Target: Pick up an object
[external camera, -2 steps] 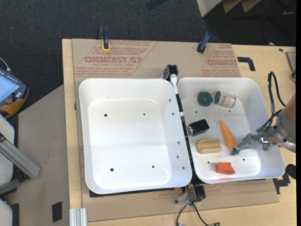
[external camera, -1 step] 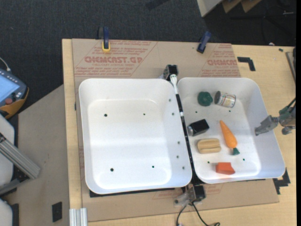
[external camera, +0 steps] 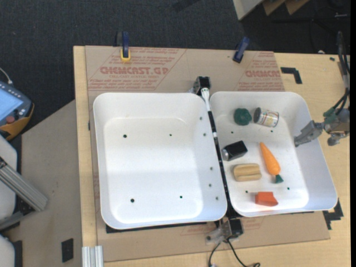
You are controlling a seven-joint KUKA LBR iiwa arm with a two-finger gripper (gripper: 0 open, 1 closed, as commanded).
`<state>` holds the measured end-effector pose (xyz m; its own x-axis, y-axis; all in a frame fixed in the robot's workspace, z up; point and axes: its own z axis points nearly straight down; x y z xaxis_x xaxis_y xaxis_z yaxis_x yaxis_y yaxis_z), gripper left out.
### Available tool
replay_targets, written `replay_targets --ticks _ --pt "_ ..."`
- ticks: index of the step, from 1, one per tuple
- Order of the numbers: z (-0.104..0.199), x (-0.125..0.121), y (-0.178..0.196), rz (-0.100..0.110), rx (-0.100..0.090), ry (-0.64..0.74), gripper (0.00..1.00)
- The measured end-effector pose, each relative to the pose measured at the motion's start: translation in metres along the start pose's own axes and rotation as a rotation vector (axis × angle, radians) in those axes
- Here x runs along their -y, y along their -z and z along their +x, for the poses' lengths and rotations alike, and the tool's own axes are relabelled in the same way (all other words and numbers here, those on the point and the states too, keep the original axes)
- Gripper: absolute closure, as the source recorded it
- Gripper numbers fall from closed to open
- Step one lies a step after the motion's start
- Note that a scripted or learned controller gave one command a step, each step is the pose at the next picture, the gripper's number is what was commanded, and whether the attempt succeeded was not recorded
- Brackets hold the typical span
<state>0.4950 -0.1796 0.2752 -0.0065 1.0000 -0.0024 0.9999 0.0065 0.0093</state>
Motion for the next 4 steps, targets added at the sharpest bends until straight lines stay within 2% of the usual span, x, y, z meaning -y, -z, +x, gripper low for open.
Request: replay_targets --ticks 1,2,3,4 --pt "0.022 0.019 -0.115 0.022 -0.008 -0.006 0.00" --pt "0.012 0.002 -0.089 0.005 0.000 -0.006 0.00" --pt "0.051 0.004 -0.190 0.011 -0.005 -0.006 0.00" --pt "0.016 -0.043 -0.016 -0.012 0.006 -0.005 0.00"
